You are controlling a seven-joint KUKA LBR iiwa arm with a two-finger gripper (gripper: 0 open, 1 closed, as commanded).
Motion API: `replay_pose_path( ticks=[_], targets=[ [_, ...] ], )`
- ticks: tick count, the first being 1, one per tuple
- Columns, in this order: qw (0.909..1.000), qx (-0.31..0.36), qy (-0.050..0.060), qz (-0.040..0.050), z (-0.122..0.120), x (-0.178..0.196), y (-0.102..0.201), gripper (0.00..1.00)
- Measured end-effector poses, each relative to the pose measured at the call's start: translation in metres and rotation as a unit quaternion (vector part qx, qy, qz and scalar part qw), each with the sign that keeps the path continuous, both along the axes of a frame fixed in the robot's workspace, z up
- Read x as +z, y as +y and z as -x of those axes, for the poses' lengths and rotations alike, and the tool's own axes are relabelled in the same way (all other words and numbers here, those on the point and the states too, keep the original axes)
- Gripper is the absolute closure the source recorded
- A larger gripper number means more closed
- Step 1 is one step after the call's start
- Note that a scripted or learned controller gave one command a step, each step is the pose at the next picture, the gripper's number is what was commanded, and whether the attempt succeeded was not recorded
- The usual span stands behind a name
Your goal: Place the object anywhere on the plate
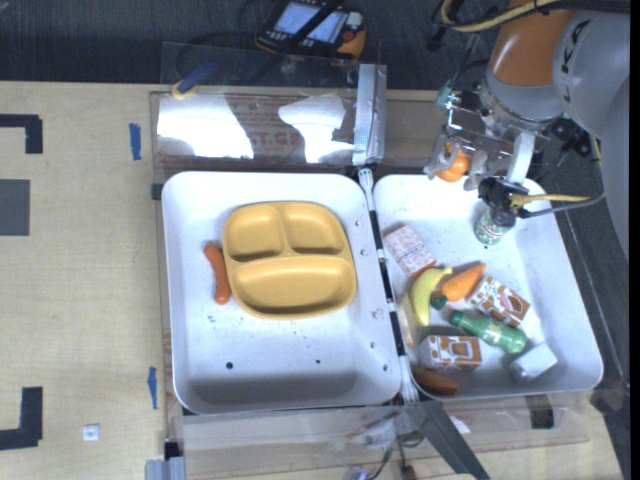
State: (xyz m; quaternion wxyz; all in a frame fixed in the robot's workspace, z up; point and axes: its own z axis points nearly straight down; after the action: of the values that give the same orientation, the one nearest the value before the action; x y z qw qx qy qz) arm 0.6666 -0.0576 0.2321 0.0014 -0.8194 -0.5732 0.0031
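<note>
Carry step: my claw (pixel 449 169), closed on a small round orange object (pixel 455 163), hangs over the right white bin's (pixel 422 200) far edge; next, travel left, release over yellow sectioned plastic plate (pixel 290 258).

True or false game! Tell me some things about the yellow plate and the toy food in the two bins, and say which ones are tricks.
1. The yellow plate sits in the left-hand bin. True.
2. The banana lies on the plate. False: it lies in the right-hand bin, next to the carrot.
3. An orange sausage lies beside the plate, in the same bin. True.
4. The green bottle stands upright on the plate. False: it lies on its side in the right-hand bin.
</note>
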Motion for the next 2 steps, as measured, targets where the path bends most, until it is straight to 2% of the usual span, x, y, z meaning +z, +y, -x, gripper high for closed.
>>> replay_pose_path(
  ticks=[1,2],
  targets=[
    [0.9994,0.035,-0.004,0.0003,-0.001,0.04,-0.034,1.0],
    [0.9962,0.087,-0.001,-0.0013,0.0,0.008,0.06,1.0]
  ],
)
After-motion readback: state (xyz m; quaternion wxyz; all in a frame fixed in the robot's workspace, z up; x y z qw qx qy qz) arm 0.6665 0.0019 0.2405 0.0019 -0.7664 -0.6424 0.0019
